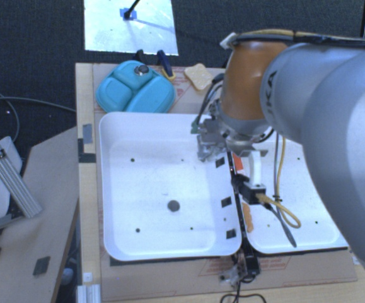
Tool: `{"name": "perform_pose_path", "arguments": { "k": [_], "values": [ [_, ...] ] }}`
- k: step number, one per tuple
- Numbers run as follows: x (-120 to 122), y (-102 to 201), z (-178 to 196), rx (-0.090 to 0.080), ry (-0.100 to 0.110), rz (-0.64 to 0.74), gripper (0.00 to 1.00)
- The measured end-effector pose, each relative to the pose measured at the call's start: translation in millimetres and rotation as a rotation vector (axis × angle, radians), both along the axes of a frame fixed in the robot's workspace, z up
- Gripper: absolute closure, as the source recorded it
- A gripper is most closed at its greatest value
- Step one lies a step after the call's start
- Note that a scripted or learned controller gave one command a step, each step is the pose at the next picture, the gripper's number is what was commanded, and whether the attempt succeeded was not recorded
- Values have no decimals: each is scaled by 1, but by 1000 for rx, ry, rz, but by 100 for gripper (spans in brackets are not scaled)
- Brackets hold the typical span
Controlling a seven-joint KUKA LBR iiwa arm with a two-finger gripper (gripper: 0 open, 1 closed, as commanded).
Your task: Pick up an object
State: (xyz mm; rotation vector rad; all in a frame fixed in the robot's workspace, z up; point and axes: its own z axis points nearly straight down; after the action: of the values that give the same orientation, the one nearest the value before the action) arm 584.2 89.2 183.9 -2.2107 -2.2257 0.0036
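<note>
From the camera view, the left bin (145, 169) is my landmark. My gripper (208, 146) hangs over that bin's far right corner, close against the wall it shares with the right bin (309, 227). My arm (324, 100) comes in across the right bin, and the orange band (248, 74) sits directly above the gripper. From this angle my own wrist covers the tip, so I cannot tell whether the gripper is open or closed, and I see nothing held in it. A small dark round object (173, 205) lies on the left bin's floor, toward its near side and slightly right of its middle. It is well apart from my gripper and touches none of the walls. An orange piece (248, 218) lies just beyond the left bin's right wall, inside the right bin, near that wall's near end. Behind the left bin's far rim, a blue lidded dish (135, 88) rests on the bench (89, 232) just outside the bin. A tan slice (199, 76) lies behind the bin's far right corner, to the right of the dish.
</note>
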Motion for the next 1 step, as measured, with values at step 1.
{"name": "perform_pose_path", "arguments": {
  "k": [1],
  "values": [
    [-84, 19, 0, 0, 1, -1, 100]
  ]
}}
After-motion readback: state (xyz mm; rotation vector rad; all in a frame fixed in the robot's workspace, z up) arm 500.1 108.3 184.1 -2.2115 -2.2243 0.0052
